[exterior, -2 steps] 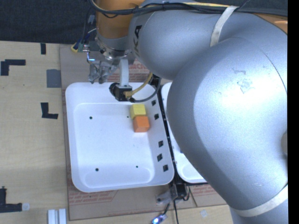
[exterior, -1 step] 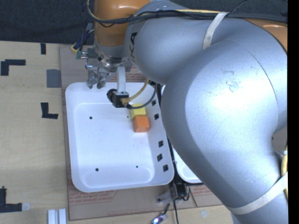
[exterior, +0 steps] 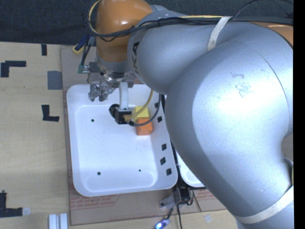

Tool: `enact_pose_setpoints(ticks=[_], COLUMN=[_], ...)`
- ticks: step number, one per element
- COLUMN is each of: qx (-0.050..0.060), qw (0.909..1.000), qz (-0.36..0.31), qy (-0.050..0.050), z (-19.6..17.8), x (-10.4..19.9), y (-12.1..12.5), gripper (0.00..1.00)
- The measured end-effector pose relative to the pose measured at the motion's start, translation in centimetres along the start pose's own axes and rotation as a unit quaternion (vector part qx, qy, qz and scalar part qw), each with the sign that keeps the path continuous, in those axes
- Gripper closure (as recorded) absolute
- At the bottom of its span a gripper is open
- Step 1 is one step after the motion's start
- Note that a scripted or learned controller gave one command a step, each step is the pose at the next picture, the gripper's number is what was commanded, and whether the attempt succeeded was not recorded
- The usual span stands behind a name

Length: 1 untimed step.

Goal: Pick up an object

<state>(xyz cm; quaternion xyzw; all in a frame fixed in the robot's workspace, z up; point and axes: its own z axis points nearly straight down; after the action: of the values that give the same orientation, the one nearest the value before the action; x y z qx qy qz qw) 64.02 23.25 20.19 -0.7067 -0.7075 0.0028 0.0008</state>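
- Tool [exterior: 98, 95]: hangs over the far left part of the white bin [exterior: 81, 142], low above the floor and close to the far wall; whether it is open or closed cannot be told from this angle
- Orange block [exterior: 144, 129]: lies on the floor of the same bin, just beside the right wall and about halfway along it; it sits to the right of the tool and nearer the camera, clearly apart from it
- Yellow piece [exterior: 141, 112]: just behind the orange block, touching it or nearly so; partly hidden, so its shape is unclear; also to the right of the tool and apart from it
- Arm [exterior: 228, 94]: grey, with the orange band [exterior: 116, 18] above the wrist; enters from the right and covers most of the right half of the view
- Second white bin [exterior: 190, 178]: one corner shows beneath the arm, just beside the first bin
- Bench [exterior: 28, 142]: tan surface under both bins; black tape marks [exterior: 47, 113] and a grey patch [exterior: 55, 79] lie on it, left of the bin
- Dark dots [exterior: 98, 172]: small marks scattered on the bin floor
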Motion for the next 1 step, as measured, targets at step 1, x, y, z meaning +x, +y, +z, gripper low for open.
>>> enact_pose_setpoints(ticks=[1], qx=[0.000], qw=[1.0000], qz=[0.000], qy=[0.000], z=[0.00], x=[0.03], y=[-4.10], gripper=[1.00])
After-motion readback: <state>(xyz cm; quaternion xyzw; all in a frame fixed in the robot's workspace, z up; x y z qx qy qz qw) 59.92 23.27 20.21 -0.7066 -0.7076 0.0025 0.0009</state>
